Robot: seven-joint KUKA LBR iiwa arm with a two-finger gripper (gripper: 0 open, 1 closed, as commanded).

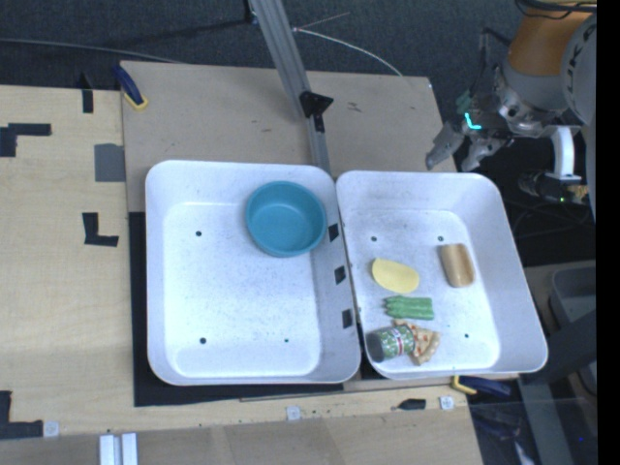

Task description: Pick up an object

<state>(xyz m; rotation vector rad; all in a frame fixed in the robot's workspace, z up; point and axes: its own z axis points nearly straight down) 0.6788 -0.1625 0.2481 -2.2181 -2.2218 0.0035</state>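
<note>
The right bin [484, 197] holds a flat yellow piece [395, 275], a brown bread-like roll [456, 263], a green ridged toy [409, 307] and a small printed can lying on its side [402, 342]. A blue bowl [285, 218] stands in the back of the left bin [184, 289]. My gripper [459, 151] hangs above the back edge of the right bin, well behind the roll, with its two fingers spread apart and nothing between them.
A slanted metal pole [286, 51] rises behind the seam between the bins. The bench board [213, 114] lies behind the bins, with a yellow-and-blue clip [130, 89] at its back left corner. Cables run at the far right.
</note>
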